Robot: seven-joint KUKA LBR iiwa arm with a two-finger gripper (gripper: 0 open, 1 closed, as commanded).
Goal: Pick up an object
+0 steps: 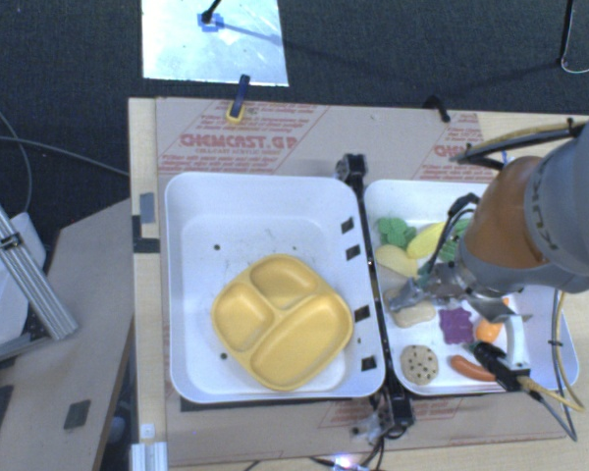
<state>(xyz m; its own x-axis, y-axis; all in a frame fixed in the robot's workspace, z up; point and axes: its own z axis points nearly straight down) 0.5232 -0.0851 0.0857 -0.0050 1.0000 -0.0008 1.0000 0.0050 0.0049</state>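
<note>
Cookie [419, 364] beside bin's front rim [442, 389]

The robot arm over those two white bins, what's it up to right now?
The grey arm reaches in from the right over the right bin, with its gripper low among the toy food: a beige piece, a yellow piece, a green piece, a purple piece and a cookie. Nothing is visibly lifted yet. The left bin holds a yellow divided tray.
</note>
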